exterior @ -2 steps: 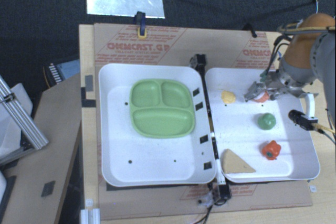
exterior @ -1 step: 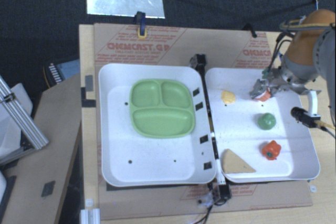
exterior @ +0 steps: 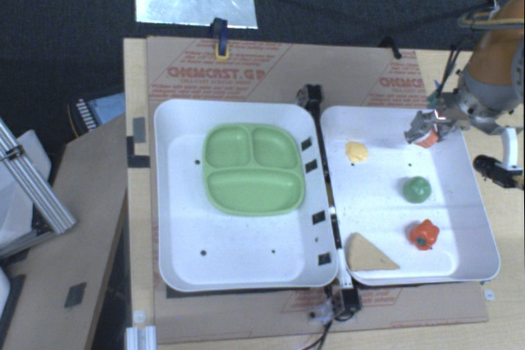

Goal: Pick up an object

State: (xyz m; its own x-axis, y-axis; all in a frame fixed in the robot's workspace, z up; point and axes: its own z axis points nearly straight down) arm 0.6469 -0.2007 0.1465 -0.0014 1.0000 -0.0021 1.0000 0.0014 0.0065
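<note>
My gripper [exterior: 425, 131] hangs over the far right part of the right bin [exterior: 467, 176], reaching in from the right. A small orange-red object [exterior: 428, 141] shows between its fingertips, and the fingers are shut on it. Lower in the same bin lie a small yellow piece [exterior: 356, 151], a green ball [exterior: 417, 189], a red pepper-like toy [exterior: 423, 234] and a tan wedge [exterior: 371, 254] at the near left corner.
The left bin [exterior: 176, 201] holds a green divided plate [exterior: 253, 170]. A black-clipped divider [exterior: 321, 176] separates the two bins. The grey arm with its orange band [exterior: 496, 61] rises at the right edge, and a black bracket [exterior: 496, 170] juts in beside the right bin.
</note>
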